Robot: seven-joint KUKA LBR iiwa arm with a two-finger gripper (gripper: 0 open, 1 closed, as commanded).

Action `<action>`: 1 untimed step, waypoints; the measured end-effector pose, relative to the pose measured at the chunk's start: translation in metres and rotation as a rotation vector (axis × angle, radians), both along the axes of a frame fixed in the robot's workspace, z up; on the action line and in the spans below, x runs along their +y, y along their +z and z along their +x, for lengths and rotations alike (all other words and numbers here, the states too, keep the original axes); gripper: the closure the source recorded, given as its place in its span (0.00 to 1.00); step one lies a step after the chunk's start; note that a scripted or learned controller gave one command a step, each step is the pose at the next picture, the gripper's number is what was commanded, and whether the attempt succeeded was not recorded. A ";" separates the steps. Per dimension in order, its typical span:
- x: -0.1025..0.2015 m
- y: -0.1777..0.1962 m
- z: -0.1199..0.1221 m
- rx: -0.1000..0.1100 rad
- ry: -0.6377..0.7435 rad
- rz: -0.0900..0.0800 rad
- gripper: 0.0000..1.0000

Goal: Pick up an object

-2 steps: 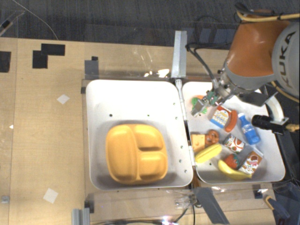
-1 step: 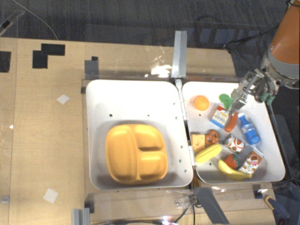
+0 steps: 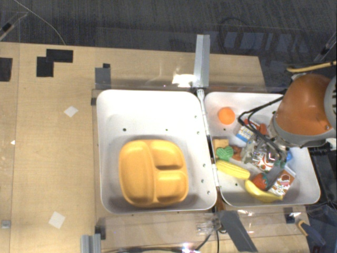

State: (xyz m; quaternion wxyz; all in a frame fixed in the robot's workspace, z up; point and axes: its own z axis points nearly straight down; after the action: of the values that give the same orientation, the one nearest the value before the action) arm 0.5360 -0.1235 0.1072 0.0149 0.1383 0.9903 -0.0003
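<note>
Yellow plastic fills the left bin [image 3: 110, 115]: a compartment tray [image 3: 153, 171] lies alone there, low and slightly right of centre. Across the divider, the right bin [image 3: 308, 194] holds the clutter that the task can draw from. An orange ball [image 3: 226, 115] sits apart near its upper left, a green toy [image 3: 225, 153] lies by the left wall, a yellow corn-like piece [image 3: 233, 169] lies just below that, and a red item [image 3: 258, 182] touches a banana [image 3: 263, 194] near the lower rim, beside a printed packet [image 3: 285, 180]. The gripper [image 3: 263, 153] hangs low over the middle of this pile, beneath the arm's orange band [image 3: 303, 107]. Whether it is parted or closed cannot be told, since cables and metal parts blur together there, and nothing is visibly held. The step looks like the descent or the grasp itself. Next, a firm closure on one piece and a straight lift would be needed, without dragging neighbours along.
</note>
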 end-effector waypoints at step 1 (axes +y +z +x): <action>0.000 -0.006 -0.004 0.015 -0.001 0.003 0.00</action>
State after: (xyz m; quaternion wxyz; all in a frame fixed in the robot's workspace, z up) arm 0.5317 -0.1230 0.1015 0.0074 0.1389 0.9903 0.0002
